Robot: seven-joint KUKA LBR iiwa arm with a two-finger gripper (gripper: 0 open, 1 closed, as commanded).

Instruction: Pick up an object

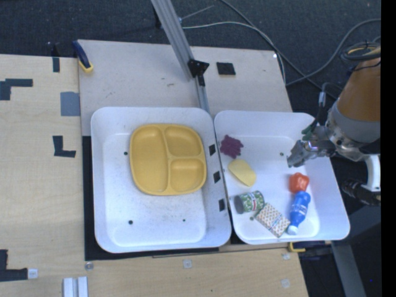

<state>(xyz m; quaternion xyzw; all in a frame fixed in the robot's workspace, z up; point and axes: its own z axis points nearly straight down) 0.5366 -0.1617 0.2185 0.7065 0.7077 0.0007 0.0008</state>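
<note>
The right bin [260, 121] holds a purple grape bunch [231, 145], a yellow lemon-like piece [242, 172], a green can lying on its side [250, 202], a patterned small box [271, 219], an orange-red object [299, 182] and a blue bottle [299, 210]. My gripper [297, 156] hangs over the right part of this bin, just above the orange-red object and apart from it. Nothing shows between its fingers.
The left bin [111, 184] carries a yellow three-compartment plate [167, 158]. A metal pole [176, 33] slants across the back of the bench. Cables lie on the dark floor behind. A blue and yellow clamp [82, 57] sits at the back left.
</note>
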